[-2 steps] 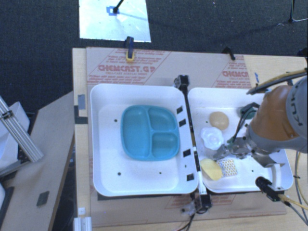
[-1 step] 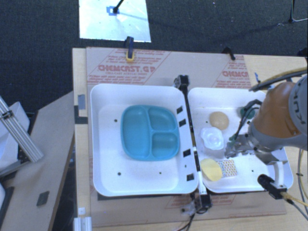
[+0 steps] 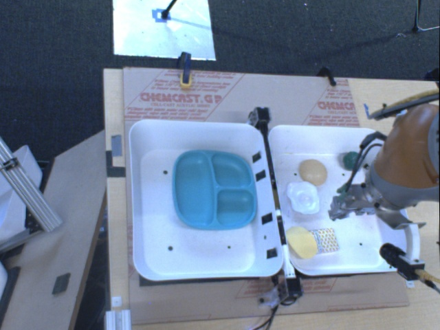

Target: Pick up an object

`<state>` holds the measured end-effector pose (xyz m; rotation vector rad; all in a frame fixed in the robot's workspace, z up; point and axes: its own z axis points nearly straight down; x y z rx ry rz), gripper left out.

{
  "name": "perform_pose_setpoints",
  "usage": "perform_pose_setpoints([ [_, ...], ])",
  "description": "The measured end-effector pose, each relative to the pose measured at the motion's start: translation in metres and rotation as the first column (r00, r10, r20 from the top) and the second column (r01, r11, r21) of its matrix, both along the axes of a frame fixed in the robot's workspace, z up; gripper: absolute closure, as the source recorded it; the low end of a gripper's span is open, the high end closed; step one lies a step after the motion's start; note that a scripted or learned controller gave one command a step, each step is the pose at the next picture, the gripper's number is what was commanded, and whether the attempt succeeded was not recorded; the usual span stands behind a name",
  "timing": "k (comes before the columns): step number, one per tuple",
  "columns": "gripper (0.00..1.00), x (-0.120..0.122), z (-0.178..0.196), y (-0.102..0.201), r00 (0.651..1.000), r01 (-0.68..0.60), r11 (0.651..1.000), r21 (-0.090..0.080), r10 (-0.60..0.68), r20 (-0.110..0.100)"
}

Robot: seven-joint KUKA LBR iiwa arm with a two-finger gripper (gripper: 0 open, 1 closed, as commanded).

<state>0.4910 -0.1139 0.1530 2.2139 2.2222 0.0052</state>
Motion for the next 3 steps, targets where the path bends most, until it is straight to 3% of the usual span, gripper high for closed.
perform_pose_setpoints([
  [1, 1.00, 0.002, 0.061, -0.007, 1.000, 0.000, 1.000, -0.001, 0.000, 0.002],
  [2, 1.00, 0.003, 0.071, -0.007, 1.000, -0.001, 1.000, 0.000, 0.001, -0.002],
  [3, 1.00, 0.021, 0.077, 0.039, 1.000, -0.006, 1.000, 0.002, 0.006, -0.003],
])
